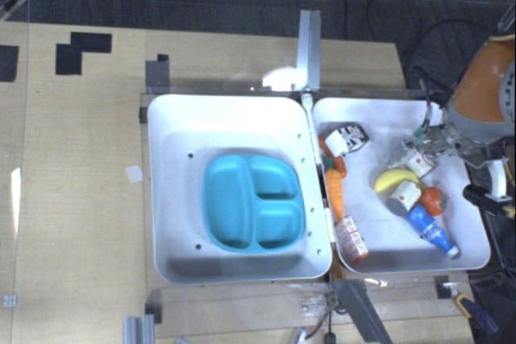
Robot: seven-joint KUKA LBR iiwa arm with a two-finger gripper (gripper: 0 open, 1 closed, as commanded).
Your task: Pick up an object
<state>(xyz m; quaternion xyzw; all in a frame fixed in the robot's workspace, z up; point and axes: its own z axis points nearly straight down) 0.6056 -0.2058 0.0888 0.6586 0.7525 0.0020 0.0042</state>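
While its grip cannot be told, the end effector hangs near banana, bottle, carrot

Arm: grey casing with a rounded orange band above the wrist; thin wiring and small fittings visible at the wrist.

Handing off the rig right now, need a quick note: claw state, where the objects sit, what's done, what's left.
Claw: low over the right bin, near its upper right; nothing visibly held.
Right bin holds the objects: banana, blue bottle, red ball, carrot, small carton, black-and-white pack.
Left bin: blue divided tray.
Done: arm is over the pile.
Left: grasp one object and lift it.
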